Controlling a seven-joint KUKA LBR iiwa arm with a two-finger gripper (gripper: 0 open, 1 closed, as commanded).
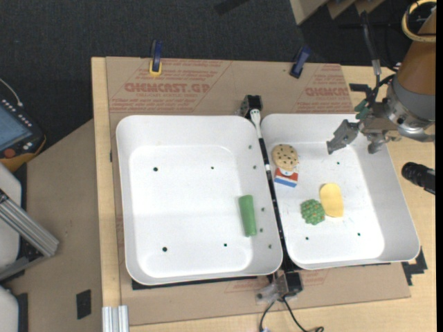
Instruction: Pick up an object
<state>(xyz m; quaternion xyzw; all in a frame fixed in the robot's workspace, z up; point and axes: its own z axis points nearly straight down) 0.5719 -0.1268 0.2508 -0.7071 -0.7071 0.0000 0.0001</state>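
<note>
The right bin (pixel 387 237) holds a round tan cookie-like piece with dark spots (pixel 284 155). A small white, red and blue block (pixel 286 179) lies just below it. Further right lie a yellow lump (pixel 332 200) and a bumpy green ball (pixel 313 211), touching each other. A green cylinder (pixel 247 215) lies in the left bin (pixel 138 206) near its right wall. My gripper (pixel 356 142) hangs over the back of the right bin, up and to the right of the cookie piece. It is open, and nothing sits between its fingers (pixel 338 140).
The bins rest on a brown board (pixel 208 81) held by a blue clamp (pixel 156 58) and a second clamp (pixel 300 61) at its back edge. A black bracket (pixel 250 106) sits where the bins meet at the back. A dark part (pixel 419 176) juts in at the right.
</note>
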